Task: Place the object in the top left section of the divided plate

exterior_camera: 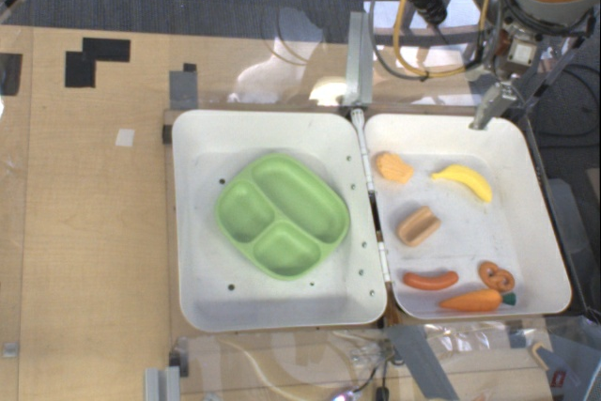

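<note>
The green divided plate (283, 215) is seated in the left bin (197, 296). To the right of the plate, the right bin (537, 202) is loaded with a banana (465, 180), a hot dog bun (418, 225), a sausage (431, 280), a carrot (472, 300), a pretzel (496, 276) and an orange pastry (393, 168). The end effector (490, 104) is positioned above and right of the plate, over the right bin's far rim; its state cannot be determined.
</note>
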Tool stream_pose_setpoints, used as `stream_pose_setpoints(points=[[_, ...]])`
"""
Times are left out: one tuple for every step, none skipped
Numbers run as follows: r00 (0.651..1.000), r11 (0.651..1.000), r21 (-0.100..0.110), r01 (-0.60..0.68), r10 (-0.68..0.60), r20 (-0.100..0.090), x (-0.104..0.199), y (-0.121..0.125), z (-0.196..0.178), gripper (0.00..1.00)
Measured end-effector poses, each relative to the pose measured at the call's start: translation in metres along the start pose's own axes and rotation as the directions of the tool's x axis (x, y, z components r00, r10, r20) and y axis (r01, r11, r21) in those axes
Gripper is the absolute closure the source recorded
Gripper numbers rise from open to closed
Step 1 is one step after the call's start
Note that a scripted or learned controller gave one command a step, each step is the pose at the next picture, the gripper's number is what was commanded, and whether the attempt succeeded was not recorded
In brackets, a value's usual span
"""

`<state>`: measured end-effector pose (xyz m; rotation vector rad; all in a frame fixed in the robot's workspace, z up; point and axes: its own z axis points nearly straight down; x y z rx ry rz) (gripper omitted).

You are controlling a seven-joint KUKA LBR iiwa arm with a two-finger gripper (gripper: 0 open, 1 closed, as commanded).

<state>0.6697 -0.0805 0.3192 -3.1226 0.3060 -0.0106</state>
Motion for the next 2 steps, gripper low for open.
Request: stream_pose_setpoints(points=[[1.000,1.000,0.003,-0.001,0.001,0.004,-0.022,-0.109,-0.029,0.00],[1.000,1.000,0.000,-0.003,0.003,0.007,-0.052,-0.179,0.050,0.00]])
